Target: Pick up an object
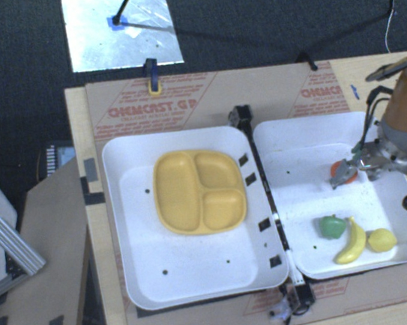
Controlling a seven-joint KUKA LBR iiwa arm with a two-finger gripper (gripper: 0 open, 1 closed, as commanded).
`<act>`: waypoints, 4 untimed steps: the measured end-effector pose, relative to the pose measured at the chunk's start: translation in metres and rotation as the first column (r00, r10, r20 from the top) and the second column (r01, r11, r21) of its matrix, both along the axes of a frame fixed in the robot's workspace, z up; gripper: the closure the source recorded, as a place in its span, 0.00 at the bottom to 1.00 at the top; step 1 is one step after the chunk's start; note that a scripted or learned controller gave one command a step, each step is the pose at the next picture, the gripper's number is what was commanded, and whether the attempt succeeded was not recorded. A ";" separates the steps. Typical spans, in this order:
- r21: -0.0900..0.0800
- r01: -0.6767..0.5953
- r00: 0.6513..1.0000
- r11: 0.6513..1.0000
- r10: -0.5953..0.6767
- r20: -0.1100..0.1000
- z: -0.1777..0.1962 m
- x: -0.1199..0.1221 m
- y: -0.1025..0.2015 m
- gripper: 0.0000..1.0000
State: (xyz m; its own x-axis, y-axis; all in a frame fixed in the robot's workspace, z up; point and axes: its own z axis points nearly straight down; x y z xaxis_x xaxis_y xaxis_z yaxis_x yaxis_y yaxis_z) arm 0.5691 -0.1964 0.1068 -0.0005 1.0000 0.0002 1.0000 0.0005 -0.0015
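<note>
Camera view shows me the gripper [344, 174] low in the right bin [292, 145], by a red-orange thing [339, 170]; open or closed, I cannot tell.

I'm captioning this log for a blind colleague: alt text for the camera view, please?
A robot gripper sits low over an orange object in the right bin, near a green object, banana and lemon. The left bin holds a yellow divided plate.

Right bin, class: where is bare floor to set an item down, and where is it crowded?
In the right bin, bare floor lies along the left wall and across the top. Crowded: the lower right, with green toy, banana and lemon, and around the gripper by an orange item.
</note>
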 end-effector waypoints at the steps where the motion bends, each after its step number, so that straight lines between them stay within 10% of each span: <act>1: 0.000 0.000 1.000 1.000 0.000 0.001 -0.023 0.000 0.000 0.00; 2: -0.002 0.000 1.000 1.000 0.000 0.006 -0.011 0.002 0.000 1.00; 4: -0.002 -0.005 1.000 1.000 0.005 0.008 0.100 0.007 0.007 1.00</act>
State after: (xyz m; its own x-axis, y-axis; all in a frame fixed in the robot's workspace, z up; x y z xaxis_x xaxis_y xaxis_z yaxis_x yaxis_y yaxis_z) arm 0.5764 -0.1898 0.2069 -0.0055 1.0000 -0.0020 1.0000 0.0055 0.0068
